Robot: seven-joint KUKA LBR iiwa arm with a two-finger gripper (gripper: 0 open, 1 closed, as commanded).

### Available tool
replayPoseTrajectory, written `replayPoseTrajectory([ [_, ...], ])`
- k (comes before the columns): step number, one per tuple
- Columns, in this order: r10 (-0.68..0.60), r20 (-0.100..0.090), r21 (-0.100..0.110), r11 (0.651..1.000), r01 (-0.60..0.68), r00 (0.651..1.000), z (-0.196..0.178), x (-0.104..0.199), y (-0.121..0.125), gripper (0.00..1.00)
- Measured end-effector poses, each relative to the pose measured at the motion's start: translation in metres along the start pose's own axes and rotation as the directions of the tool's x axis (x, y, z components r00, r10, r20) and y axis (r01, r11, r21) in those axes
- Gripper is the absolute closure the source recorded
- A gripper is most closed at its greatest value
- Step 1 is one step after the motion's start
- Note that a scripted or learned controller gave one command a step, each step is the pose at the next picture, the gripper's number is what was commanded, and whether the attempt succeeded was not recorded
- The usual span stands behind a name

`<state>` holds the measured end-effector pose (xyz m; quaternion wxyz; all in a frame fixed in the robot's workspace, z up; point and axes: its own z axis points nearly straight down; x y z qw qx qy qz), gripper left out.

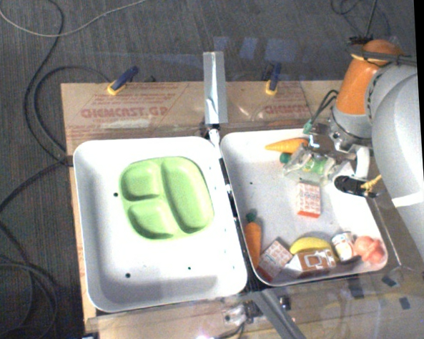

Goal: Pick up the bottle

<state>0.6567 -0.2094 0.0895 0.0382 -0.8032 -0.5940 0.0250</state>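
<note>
Bottle (313,165) beneath jaws (316,146) (right bin)

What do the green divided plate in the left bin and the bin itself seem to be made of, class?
Green divided plate: probably moulded plastic, smooth with a soft sheen, judging by its rounded compartments and even colour. Left bin: likely thin formed plastic, white and slightly glossy, with rounded corners and a rolled rim.

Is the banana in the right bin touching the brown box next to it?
Touching. The camera view shows the banana lying right against the top edge of the brown box, no bin floor visible between them.
</note>
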Motion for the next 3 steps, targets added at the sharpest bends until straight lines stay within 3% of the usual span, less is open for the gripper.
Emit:
replayPoseTrajectory([
  [1,-0.008,-0.003,0.025,1.000,0.008,1.000,-0.004,0.007,-0.005,1.00],
  [2,-0.073,0.013,-0.090,0.993,0.074,0.997,-0.160,0.037,-0.013,1.00],
  [3,-0.072,0.014,-0.089,0.993,0.073,0.997,-0.160,0.036,-0.013,0.00],
])
